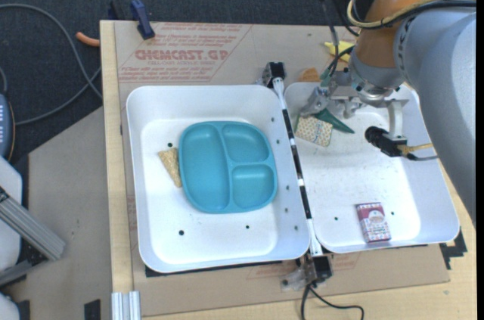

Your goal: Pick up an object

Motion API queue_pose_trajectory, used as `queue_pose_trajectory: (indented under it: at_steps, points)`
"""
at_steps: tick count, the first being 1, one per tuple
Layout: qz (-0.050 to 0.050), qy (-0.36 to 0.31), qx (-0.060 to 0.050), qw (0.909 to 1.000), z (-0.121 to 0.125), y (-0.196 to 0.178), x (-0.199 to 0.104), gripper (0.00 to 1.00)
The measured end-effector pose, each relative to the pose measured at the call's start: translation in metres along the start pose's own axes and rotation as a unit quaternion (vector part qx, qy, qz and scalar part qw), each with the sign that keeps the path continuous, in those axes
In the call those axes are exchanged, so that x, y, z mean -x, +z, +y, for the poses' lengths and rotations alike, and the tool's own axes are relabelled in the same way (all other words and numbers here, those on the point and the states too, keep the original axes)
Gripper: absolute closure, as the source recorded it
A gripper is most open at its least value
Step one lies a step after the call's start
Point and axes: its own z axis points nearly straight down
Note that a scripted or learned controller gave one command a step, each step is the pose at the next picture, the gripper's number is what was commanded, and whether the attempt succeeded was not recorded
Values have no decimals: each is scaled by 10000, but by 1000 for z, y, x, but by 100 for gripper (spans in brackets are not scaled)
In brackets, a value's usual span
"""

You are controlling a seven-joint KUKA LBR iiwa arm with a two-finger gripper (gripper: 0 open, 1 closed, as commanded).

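My end effector [327,108] hangs over the far left corner of the right bin [423,231], and I cannot tell how it is set from this angle. Just below it a small patterned tan packet [314,132] lies on the bin floor, with a dark green piece [335,119] beside it. A small red-and-white box [373,222] lies near the bin's front edge. In the left bin [144,160] sits a teal divided plate [228,166], overlapping a tan sponge-like piece [170,163] at its left. Both bins rest on the surface [181,54].
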Motion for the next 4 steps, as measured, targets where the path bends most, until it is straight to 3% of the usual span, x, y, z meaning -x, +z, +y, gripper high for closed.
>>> queue_pose_trajectory:
  at_steps: [4]
  points:
    - [8,3,0,10000,0,0,1,0]
